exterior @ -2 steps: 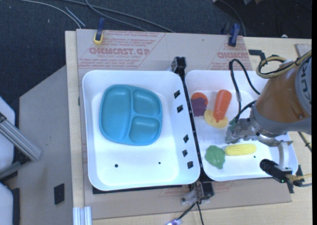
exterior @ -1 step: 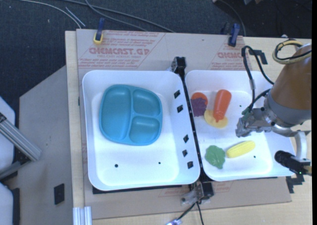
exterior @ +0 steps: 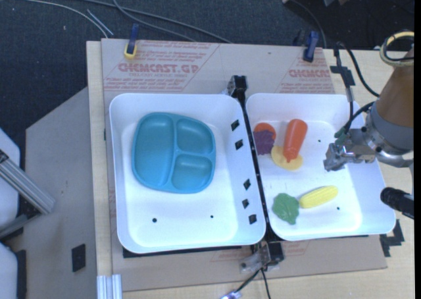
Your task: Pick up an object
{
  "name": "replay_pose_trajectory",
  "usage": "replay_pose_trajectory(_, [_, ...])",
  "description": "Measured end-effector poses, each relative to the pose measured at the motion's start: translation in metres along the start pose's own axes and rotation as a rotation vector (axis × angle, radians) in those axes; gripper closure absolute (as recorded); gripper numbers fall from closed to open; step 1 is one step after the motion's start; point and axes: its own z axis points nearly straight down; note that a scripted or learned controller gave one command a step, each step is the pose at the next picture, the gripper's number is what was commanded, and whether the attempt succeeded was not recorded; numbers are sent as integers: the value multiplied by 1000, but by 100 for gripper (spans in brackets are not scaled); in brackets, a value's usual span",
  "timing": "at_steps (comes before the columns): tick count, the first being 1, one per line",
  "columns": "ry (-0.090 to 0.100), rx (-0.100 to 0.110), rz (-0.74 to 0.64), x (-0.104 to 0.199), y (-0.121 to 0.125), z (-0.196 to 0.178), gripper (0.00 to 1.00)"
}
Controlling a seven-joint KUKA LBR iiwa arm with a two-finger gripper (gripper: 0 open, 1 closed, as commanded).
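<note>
Grey gripper [exterior: 333, 161] hovers above right bin [exterior: 368, 222], finger state unreadable | step: approach | next: descend onto corn [exterior: 318, 196] just below.

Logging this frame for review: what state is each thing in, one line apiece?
Blue tray: flat in the left bin, upright.
Carrot: lying in the right bin, tip over a yellow piece.
Purple piece: resting left of the carrot.
Corn: lying flat.
Broccoli: lying beside the corn.
Gripper: over the right bin, holding nothing visible.

Orange carrot [exterior: 294, 138] upright, purple grapes [exterior: 264, 138], yellow corn [exterior: 318, 196] lying, green broccoli [exterior: 285, 207], right bin [exterior: 368, 218]
</note>
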Motion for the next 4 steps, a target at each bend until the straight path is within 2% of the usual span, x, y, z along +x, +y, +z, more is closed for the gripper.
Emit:
replay_pose_trajectory(1, [3,10,2,0,0,25,100])
replay_pose_trajectory(2, [2,3,-5,50,34,12,100])
replay_pose_trajectory(3, [3,2,-5,101,72,13,100])
replay_pose_trajectory(4, [3,3,-6,153,101,7,100])
